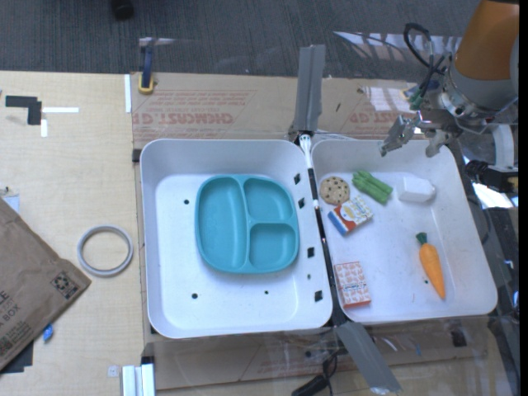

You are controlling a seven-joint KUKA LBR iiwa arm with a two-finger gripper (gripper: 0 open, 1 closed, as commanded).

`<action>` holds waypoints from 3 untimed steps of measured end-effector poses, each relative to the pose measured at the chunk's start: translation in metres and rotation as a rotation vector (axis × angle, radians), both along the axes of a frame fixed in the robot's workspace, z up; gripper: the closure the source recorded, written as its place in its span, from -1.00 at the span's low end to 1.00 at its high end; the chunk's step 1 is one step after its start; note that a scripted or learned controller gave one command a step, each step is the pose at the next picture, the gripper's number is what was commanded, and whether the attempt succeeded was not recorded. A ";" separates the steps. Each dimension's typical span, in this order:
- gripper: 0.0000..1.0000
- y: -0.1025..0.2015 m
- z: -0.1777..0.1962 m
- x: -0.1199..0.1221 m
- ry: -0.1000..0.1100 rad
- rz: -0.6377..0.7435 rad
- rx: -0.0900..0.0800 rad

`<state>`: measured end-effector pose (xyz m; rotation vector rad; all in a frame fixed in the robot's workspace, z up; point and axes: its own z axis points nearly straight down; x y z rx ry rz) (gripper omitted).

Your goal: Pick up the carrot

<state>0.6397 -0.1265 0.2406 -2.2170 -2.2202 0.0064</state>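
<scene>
Carrot (431,269): lies flat near the right wall of the right bin (462,304), green top toward the back, tip toward the front; it sits apart from everything else there
Handling: we judge it a light, stiff toy, smooth and tapered, so apt to slide or roll under a poor pinch; nothing about it looks fragile
Where to hold: we would close across the thick orange body just below the green top; the narrow tip gives little to bear on
Gripper (415,139): hangs over the back rim of the right bin, well apart from the carrot
Fingers (393,141): spread apart, as far as we can judge from above; we see nothing between them and they touch nothing
Neighbours: white block (417,190), green piece (372,186), cookie (334,190), red-and-white pack (353,214) and small carton (351,284) share the bin; all lie clear of the carrot
Left bin (165,246): bears a teal divided plate (247,223); it plays no part in our task
Progress: we judge the pick not yet begun
</scene>
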 end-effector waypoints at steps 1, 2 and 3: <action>-1.00 -0.075 -0.142 -0.027 -0.004 -0.108 0.000; -1.00 -0.072 -0.152 -0.104 0.003 -0.431 0.003; 1.00 -0.074 -0.146 -0.104 0.006 -0.435 0.001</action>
